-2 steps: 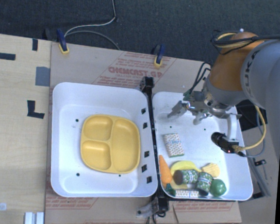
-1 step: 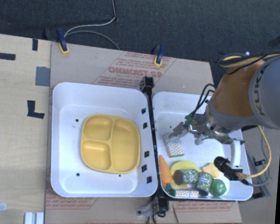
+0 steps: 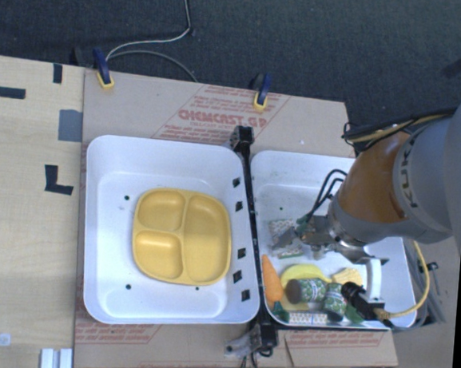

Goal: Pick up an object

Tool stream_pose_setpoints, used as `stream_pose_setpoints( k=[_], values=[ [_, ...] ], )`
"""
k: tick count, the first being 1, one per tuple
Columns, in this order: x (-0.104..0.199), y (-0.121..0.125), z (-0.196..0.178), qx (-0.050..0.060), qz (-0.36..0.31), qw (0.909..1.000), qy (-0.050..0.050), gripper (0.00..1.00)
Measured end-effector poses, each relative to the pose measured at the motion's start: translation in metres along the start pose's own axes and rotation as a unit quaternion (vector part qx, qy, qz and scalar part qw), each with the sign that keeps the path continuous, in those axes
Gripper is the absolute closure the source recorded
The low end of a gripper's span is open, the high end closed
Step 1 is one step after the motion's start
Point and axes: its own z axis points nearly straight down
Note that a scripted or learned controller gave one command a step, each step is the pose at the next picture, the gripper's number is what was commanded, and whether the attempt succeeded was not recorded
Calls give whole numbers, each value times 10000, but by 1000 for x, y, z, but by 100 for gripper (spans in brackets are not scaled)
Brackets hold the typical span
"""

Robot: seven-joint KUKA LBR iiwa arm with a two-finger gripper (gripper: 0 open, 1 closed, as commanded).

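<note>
Two white bins sit side by side on a cardboard sheet (image 3: 212, 117) that covers most of the bench (image 3: 12, 200). Two clamps (image 3: 261, 94) grip the sheet's far edge.

The left bin (image 3: 104, 160) carries a yellow plate (image 3: 183, 236) with three compartments, lying flat near the bin's middle.

The arm (image 3: 390, 193) comes in over the right edge of the right bin (image 3: 296, 165), and its orange band sits above the bin's middle. The gripper (image 3: 290, 232) is low inside this bin, close to the left wall and about halfway along it. Whether it is released or clenched cannot be told, and nothing is seen held in it.

The things to pick from all lie along the near edge of the right bin, just below the gripper in the view. A carrot (image 3: 270, 279) lies by the left wall, pointing toward the near left corner. A banana (image 3: 303, 271) lies just beside it, and a green packet (image 3: 313, 293) is touching the banana's near side. A small yellow block (image 3: 349, 275) lies just to the right of the banana.
</note>
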Motion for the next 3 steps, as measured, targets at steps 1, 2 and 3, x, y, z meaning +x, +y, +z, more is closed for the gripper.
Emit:
stream_pose_setpoints(
  k=[1,2,3],
  values=[
    [-14,-32,18,-55,-7,10000,-6,0],
    [-119,-43,-28,-26,15,10000,-18,0],
    [-35,-21,-19,-15,-12,10000,5,0]
  ],
)
